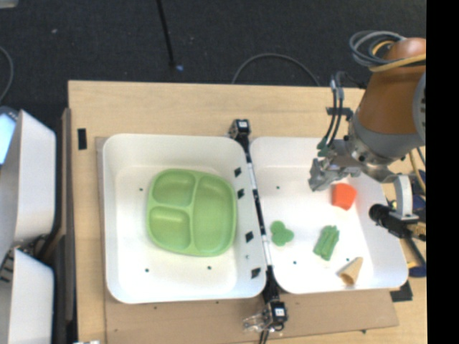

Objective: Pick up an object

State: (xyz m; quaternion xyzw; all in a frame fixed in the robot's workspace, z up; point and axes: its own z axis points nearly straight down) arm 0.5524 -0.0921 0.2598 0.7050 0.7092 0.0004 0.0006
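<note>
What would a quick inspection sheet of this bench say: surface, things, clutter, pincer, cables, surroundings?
Surface: wooden bench with left bin and right bin side by side.
Job's things: orange block, green clover, green piece and tan cone in the right bin.
Clutter: green divided plate in the left bin.
Pincer: pincer above the right bin, just left of the orange block; grip unclear.
Cables: black cables on the floor behind the bench; grey loops on the arm.
Surroundings: dark floor; white boxes at left.

2 white bins (115, 192) — 1 green plate (191, 211), 2 green pieces (281, 233), 1 orange block (343, 196), 1 cone (351, 269).
</note>
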